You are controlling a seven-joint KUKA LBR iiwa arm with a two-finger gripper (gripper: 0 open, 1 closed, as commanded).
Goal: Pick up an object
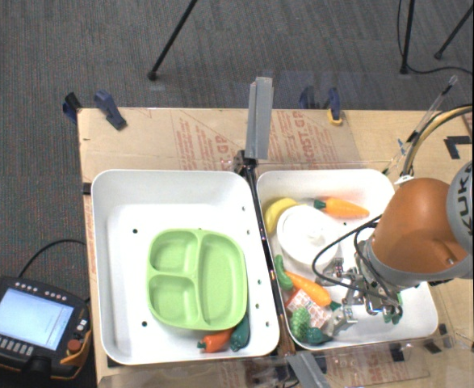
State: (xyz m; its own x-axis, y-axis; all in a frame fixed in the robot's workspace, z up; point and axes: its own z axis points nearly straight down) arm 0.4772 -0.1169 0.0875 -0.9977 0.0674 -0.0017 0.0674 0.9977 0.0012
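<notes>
Gripper (pixel 358 307) low over the right bin (pixel 382 180), finger spread and grasp impossible to tell (cables and wrist in the way). Nearest: carrot (pixel 309 288), just left, long axis slanting from upper left to lower right.

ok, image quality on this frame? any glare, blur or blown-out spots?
Camera view: lighting even and soft, shadows faint. The white plate nearly blends into the right bin, edges washed out. The tool is slightly soft and cluttered by cables, so finger detail is hard to read. The green divided tray in the left bin is crisp, no glare.
</notes>
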